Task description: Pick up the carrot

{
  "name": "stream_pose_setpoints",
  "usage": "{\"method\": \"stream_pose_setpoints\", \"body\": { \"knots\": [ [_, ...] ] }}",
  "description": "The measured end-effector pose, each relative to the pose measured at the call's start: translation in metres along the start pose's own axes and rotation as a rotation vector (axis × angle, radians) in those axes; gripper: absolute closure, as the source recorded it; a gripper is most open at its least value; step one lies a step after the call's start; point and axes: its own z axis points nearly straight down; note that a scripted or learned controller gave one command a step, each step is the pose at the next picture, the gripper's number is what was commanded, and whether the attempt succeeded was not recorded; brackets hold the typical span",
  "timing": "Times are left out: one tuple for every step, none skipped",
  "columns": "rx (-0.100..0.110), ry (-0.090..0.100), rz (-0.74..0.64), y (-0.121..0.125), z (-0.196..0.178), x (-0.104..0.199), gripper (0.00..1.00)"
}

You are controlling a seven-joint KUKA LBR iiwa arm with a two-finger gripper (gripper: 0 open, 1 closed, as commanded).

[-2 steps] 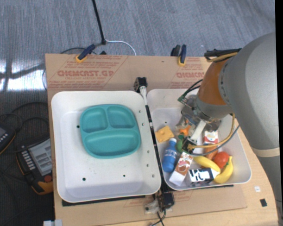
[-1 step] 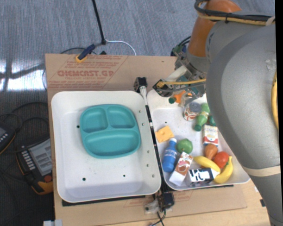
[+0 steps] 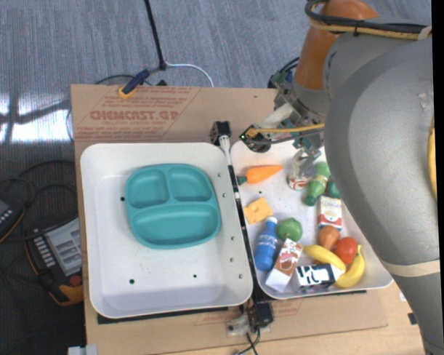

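Observation:
The orange carrot point(image 3: 262, 174) with a green stem end lies flat in the upper left part of the right bin point(image 3: 279, 194), pointing right. My gripper point(image 3: 306, 157) hangs over the bin's upper right part, a short way right of the carrot's tip and apart from it. The big grey arm, with its orange band point(image 3: 320, 44) above the wrist, covers the bin's right side. A red and white object point(image 3: 300, 180) sits just under the gripper, partly hidden by it.
Below the carrot the right bin holds a cheese wedge point(image 3: 257, 210), blue bottle point(image 3: 266, 244), green fruit point(image 3: 289, 227), small carton point(image 3: 285, 264), banana point(image 3: 343, 267), tomato point(image 3: 347, 249) and juice box point(image 3: 330, 211). The left bin point(image 3: 109, 275) bears a teal divided plate point(image 3: 172, 205).

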Motion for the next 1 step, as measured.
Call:
{"method": "stream_pose_setpoints", "body": {
  "knots": [
    [0.002,-0.001,0.027,-0.0393,0.0397,0.0211,0.0]
  ]
}}
